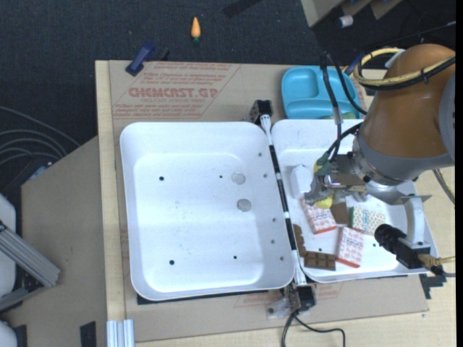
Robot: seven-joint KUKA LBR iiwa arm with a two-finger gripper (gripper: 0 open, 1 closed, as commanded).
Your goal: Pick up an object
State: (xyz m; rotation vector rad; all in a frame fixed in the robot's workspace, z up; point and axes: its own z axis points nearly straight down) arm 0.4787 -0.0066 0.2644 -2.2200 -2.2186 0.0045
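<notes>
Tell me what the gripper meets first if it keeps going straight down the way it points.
Probably the red-and-white flat packet lying in the right white bin, just below the gripper. A small yellow item sits beside it; depth is unclear from this slanted view.

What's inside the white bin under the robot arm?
The right bin holds a brown chocolate-like bar, two red-and-white packets and a yellow bit. The arm covers the rest.

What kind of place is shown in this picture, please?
Probably a robotics lab or test cell: a robot arm reaches over two white bins on a cardboard-covered bench, with loose cables on the dark floor.
</notes>
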